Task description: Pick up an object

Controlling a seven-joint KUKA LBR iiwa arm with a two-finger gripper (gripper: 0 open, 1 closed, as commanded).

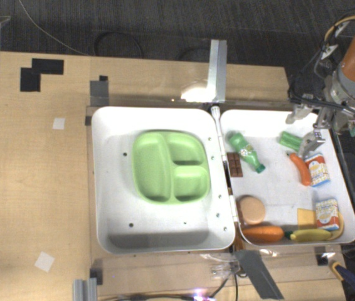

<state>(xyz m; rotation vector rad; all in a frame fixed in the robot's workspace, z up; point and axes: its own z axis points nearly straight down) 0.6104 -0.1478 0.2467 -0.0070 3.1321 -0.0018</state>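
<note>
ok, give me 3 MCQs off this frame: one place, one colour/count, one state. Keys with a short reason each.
1. Where does the green divided plate lie?
A. left bin
B. right bin
C. on the bench

2. What colour is the bottle beside the wall between the bins?
A. red
B. green
C. blue

3. How does the bottle rest?
A. standing upright
B. lying on its side
C. lifted above the bin

Key:
1. A: the plate sits in the middle of the left bin.
2. B: its body is green, with a pale label.
3. B: it lies lengthwise on the floor of the right bin, apart from the gripper.
</note>
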